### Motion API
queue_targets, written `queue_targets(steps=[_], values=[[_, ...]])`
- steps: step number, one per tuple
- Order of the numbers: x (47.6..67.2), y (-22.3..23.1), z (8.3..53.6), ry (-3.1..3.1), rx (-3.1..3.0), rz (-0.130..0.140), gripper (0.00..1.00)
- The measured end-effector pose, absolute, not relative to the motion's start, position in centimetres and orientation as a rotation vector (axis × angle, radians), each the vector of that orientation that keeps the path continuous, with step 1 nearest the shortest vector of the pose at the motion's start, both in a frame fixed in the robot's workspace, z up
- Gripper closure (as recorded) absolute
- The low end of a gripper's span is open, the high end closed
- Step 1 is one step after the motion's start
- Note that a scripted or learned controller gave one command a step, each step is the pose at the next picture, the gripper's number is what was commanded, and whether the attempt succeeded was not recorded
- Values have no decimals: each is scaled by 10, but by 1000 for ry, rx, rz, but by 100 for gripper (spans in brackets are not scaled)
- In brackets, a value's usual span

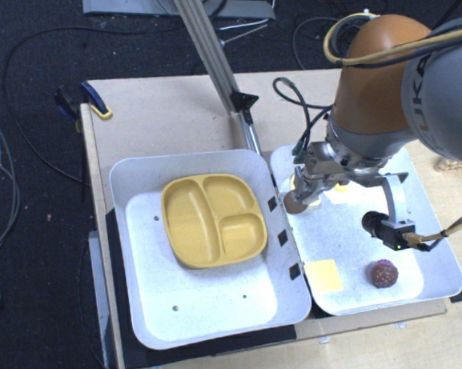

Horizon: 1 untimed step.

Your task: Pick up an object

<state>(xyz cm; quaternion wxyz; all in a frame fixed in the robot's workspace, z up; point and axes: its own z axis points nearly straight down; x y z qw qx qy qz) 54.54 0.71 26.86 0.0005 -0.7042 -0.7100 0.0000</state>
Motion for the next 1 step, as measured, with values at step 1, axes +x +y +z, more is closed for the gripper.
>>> queue_targets(steps=[1], values=[[529, 58, 251, -2228, -2211, 3, 100]])
